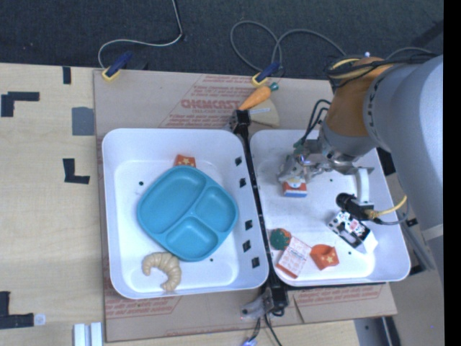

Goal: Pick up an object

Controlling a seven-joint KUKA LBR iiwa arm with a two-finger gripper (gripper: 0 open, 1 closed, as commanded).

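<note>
Reaching into the right bin (389, 262) from the right, my arm has its tool (297, 173) low over the upper left part of that bin, right at a small white, red and blue object (294, 188). I judge this to be the grasp step: the tool is down at its target but nothing is lifted yet. From this slanted view I cannot tell whether the tool is spread or pressed together, nor whether the object sits between its tips or just below them, so I claim no hold. The other candidates lie well apart nearer the front of the same bin: an orange-red piece (324, 256), a red-and-white packet (292, 257) and a small green-and-orange item (280, 237). The left bin (115, 193) carries a blue divided plate (188, 213) and a croissant (163, 267). Next, as I see it, the move calls for a firm close on the object, then a straight lift clear of the bin floor.
</note>
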